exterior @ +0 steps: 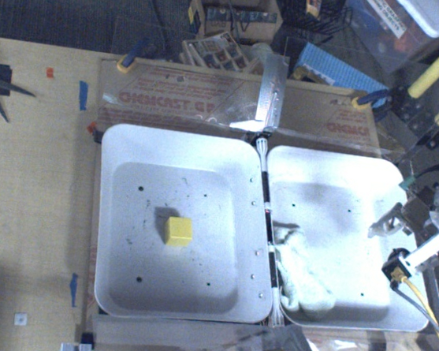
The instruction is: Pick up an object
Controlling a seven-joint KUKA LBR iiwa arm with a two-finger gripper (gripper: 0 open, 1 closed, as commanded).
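A small yellow cube [179, 231] lies near the middle of the left bin [126, 159]. A crumpled white cloth-like object [302, 275] rests against the left wall of the right bin [346, 178], toward its front. My gripper [399, 242] hangs over the right bin's right rim, well away from both objects. Nothing shows in its grasp. The arm enters from the right edge of the view.
A metal divider [266, 216] runs between the two bins. Cables and a yellow-tipped connector [407, 277] trail by the gripper. Clutter, boxes and wires sit behind the bench [27, 187].
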